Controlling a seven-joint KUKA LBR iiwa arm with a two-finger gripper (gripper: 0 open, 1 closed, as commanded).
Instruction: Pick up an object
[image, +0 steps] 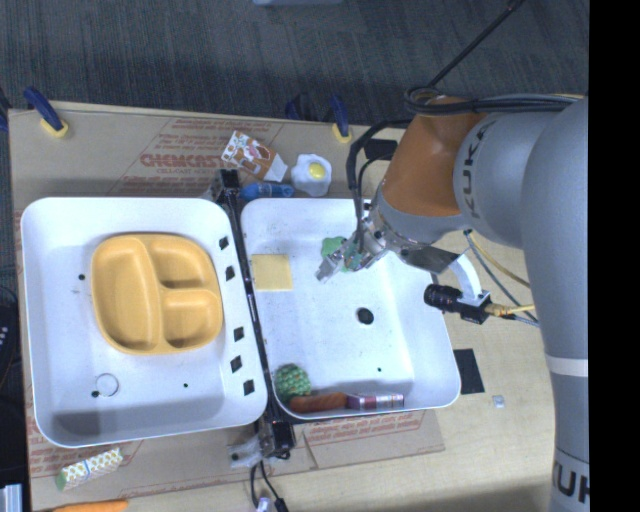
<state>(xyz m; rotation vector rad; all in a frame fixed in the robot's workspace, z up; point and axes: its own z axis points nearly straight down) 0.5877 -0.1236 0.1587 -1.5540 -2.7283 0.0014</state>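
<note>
My gripper (338, 260) hangs over the upper middle of the right bin (430, 370), under the orange wrist band. A small green object (333, 246) sits between its fingers, partly hidden by them. In the same bin a flat yellow square (272, 271) lies by the left wall. A green textured ball (292, 379), a reddish sausage-shaped piece (318, 402) and a maroon tube (376, 401) lie along the front wall. The left bin (50, 400) holds a yellow divided tray (157, 292).
Behind the bins lie a snack packet (245, 152), a blue item (265, 189) and a small yellow-and-white cup (313, 173). A black divider with clips (243, 310) runs between the bins. Blue clamps (45, 110) grip the bench's back edge. A black cable connector (452, 299) sticks out beside the arm.
</note>
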